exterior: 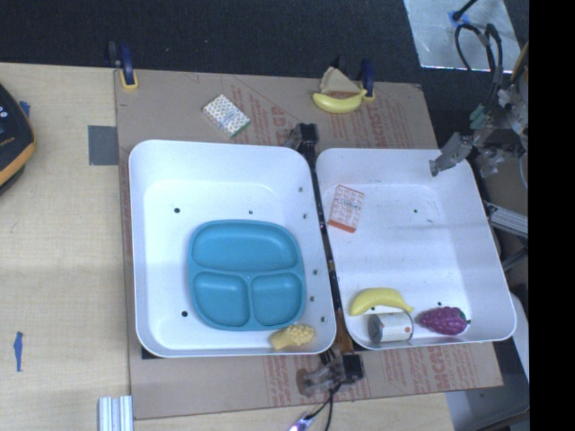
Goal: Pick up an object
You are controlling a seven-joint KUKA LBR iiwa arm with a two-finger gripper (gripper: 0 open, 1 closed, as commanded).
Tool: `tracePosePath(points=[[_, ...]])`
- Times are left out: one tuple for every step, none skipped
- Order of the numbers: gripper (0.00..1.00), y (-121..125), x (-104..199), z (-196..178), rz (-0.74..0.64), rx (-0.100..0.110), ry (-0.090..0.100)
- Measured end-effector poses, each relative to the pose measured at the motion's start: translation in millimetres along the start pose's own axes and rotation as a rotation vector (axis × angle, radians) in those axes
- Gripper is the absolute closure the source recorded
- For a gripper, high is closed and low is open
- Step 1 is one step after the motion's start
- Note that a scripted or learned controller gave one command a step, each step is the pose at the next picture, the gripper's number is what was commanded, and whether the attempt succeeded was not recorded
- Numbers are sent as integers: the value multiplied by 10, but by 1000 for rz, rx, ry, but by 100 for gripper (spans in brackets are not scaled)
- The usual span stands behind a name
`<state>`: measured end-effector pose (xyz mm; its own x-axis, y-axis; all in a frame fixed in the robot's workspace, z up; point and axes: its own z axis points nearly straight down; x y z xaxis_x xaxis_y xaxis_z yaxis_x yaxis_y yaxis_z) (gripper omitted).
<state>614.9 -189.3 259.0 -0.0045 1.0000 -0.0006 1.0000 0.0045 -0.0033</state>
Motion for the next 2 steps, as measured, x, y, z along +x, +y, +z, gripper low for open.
tracePosePath(points=[[0,227,218,1562,-1,4,1],[0,410,-217,1667,2,-1,1]])
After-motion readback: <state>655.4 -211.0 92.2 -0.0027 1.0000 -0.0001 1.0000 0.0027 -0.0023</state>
